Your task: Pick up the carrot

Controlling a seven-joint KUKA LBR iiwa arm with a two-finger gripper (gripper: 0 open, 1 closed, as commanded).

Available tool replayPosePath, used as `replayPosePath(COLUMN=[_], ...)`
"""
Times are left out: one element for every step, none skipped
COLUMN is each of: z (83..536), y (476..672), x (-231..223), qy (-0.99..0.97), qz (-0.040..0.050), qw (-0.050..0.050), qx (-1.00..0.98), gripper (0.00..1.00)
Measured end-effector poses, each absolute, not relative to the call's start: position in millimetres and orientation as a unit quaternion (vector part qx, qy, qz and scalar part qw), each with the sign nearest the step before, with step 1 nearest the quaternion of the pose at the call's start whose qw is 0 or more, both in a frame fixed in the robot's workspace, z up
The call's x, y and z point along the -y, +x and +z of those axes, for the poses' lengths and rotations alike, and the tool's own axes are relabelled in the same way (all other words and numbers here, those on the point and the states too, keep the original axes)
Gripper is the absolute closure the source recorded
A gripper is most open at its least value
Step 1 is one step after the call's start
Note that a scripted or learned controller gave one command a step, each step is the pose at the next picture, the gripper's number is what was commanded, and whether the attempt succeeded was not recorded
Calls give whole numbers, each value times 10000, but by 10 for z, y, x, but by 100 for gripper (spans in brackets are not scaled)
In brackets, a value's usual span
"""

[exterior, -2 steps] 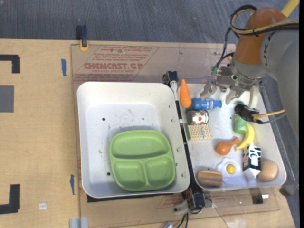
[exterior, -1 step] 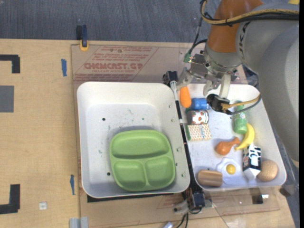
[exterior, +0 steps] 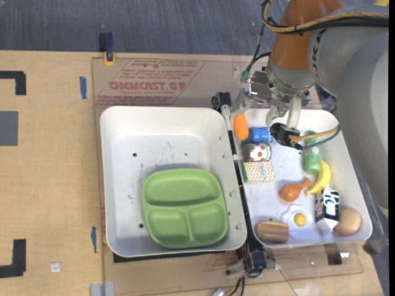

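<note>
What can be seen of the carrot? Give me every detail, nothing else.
The carrot is a small, stubby orange piece, smooth and plastic-looking like toy food, with no green top that I can make out. It lies at the far left corner of the right bin, close against the wall beside the left bin. A blue and white item sits right next to it, seemingly touching. The gripper hangs nearby to its right, apart from it.
</note>
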State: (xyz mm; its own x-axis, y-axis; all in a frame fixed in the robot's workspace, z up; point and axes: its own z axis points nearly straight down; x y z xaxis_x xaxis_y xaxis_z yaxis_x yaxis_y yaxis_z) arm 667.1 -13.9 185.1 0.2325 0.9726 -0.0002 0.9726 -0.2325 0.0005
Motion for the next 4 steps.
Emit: replayPosePath(z=[1851, 1851, 1851, 1252], y=[6671, 6671, 6671, 6693], x=[139, 139, 139, 822], qy=[7850, 7850, 7850, 8242], qz=[1, 1, 1, 11], qw=[3, 3, 3, 2], qx=[-6195, -6195, -6195, -5663], gripper=[0, 0, 0, 0])
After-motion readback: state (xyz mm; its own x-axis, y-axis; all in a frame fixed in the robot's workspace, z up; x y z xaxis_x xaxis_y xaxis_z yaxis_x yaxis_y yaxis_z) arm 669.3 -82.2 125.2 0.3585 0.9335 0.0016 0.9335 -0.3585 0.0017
